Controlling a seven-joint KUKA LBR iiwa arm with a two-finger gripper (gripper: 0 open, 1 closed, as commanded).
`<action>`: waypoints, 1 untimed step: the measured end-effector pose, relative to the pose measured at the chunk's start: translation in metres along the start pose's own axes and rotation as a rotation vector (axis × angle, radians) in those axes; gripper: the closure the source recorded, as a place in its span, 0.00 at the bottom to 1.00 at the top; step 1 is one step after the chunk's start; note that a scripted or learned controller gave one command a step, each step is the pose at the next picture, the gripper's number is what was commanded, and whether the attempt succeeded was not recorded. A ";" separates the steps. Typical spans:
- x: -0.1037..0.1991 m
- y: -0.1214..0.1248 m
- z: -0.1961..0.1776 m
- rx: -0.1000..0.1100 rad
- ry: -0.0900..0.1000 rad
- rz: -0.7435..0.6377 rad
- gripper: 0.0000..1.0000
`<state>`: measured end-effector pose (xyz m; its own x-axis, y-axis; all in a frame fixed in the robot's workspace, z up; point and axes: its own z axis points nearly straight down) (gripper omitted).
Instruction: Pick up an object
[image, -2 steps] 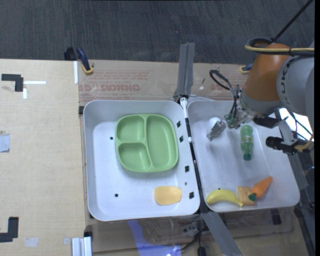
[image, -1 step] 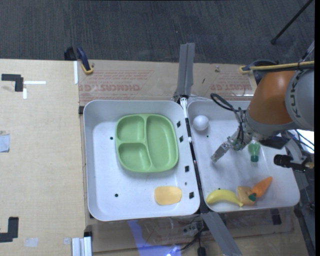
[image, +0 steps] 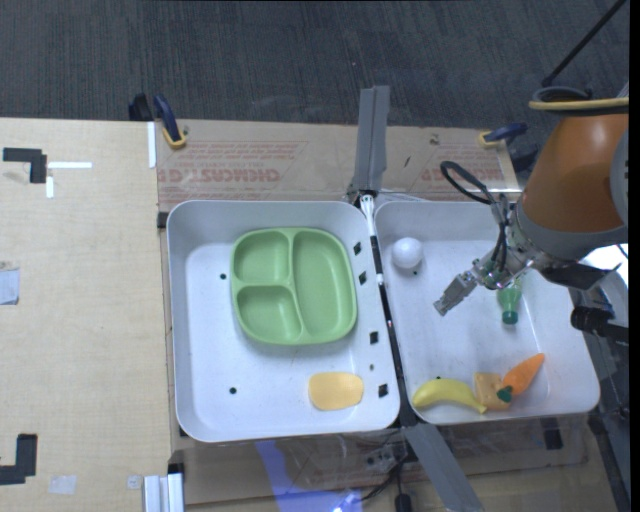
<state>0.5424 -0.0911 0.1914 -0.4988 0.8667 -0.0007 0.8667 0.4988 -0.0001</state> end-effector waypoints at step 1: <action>-0.031 0.111 0.000 -0.001 -0.001 -0.079 0.00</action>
<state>0.6542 -0.0624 0.1916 -0.5659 0.8245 -0.0018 0.8245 0.5659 0.0006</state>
